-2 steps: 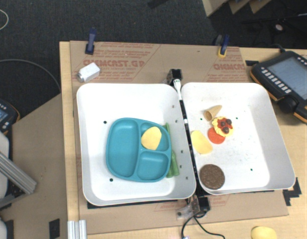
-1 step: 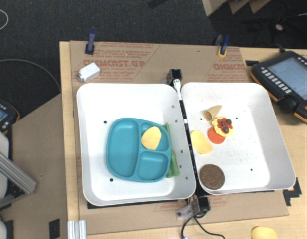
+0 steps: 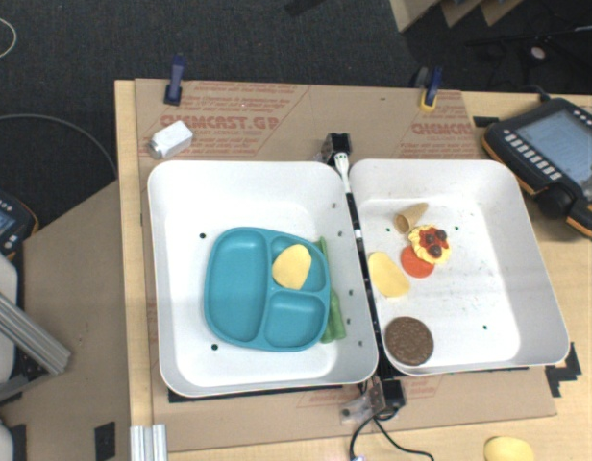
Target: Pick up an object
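Brown round disc [image 3: 409,340] lies nearest, at six o'clock in the right bin [image 3: 488,185]. Yellow wedge [image 3: 386,275] sits at nine, orange-and-red toy [image 3: 426,249] and tan cone [image 3: 409,218] toward centre. Left bin [image 3: 181,257] holds a teal divided tray [image 3: 248,301] with a yellow piece [image 3: 292,267] in its two-o'clock compartment. I cannot tell the gripper's state.

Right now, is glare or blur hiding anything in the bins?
Camera view: even, soft light, with no strong glare on the left bin or the right bin. The teal tray, brown disc and yellow pieces read clearly, slightly soft at the edges. Shadows are faint.
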Controlling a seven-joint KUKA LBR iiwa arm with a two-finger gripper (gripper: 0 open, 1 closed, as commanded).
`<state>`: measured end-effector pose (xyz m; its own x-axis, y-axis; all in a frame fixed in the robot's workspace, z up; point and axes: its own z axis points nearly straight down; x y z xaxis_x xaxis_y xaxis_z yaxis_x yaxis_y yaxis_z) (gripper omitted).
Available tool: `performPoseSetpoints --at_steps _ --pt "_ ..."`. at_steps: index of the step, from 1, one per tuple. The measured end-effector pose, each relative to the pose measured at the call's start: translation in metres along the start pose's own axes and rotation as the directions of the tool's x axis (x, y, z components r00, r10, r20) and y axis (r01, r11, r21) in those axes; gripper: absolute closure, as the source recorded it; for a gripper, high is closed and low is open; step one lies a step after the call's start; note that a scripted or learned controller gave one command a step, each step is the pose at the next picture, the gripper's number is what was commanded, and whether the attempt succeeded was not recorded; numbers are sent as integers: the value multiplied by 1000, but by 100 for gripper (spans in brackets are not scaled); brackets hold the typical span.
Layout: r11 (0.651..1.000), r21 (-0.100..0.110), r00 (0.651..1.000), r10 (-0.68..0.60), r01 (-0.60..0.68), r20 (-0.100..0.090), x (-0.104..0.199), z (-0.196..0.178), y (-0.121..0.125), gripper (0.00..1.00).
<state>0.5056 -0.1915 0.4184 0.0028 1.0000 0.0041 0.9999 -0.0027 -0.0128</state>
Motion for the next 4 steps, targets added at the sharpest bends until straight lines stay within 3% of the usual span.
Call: performPoseSetpoints --at_steps 1,2,3,4 --pt "1000 -29 1000 -8 8 9 39 -124 24 100" --pt "1000 3 1000 -1 1 -1 58 30 -26 100" --pt "999 -34 1000 -9 10 7 106 -125 -11 100" --pt "1000 -5 1000 -1 1 3 97 -38 -25 100"
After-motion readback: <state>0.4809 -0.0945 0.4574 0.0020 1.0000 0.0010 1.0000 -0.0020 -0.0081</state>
